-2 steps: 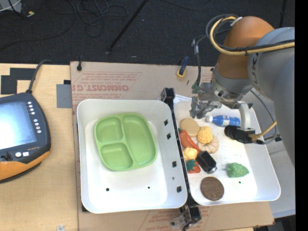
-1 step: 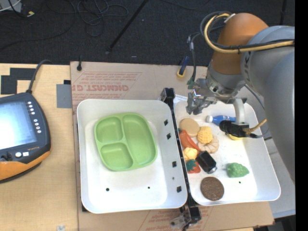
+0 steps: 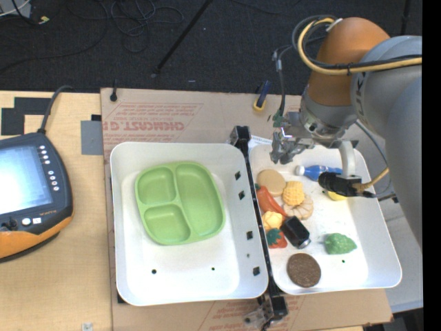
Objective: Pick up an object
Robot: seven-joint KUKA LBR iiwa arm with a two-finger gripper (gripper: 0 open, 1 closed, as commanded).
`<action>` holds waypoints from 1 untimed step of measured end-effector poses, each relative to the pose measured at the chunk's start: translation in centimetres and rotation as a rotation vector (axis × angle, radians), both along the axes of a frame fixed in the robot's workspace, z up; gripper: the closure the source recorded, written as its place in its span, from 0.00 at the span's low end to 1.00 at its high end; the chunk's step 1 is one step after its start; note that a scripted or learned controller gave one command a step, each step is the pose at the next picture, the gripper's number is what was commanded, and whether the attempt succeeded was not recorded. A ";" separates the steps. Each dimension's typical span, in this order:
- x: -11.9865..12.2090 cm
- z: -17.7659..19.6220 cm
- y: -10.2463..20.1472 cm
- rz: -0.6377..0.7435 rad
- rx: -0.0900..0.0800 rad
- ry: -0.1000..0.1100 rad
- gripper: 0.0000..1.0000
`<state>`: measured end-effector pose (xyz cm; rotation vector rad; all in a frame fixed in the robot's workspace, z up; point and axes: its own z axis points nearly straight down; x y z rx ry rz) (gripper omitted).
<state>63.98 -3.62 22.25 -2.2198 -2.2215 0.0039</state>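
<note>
Camera view, gripper [image 3: 284, 152] over right bin [image 3: 375, 236], toy food [image 3: 282, 202] below

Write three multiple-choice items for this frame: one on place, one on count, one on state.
1. Where does the green tray lie?
A. left bin
B. right bin
C. on the cardboard

2. How many compartments does the tray have?
A. two
B. three
C. four

3. Where is the gripper?
A. above the right bin's far end
B. down in the left bin
C. over the pendant

Key: 1 A, it sits alone in the left bin. 2 B, two at the far end and one at the near end. 3 A, it hangs just beyond the tan disc.
</note>
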 end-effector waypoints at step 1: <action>0.9 1.1 0.8 0.000 0.001 -0.001 1.00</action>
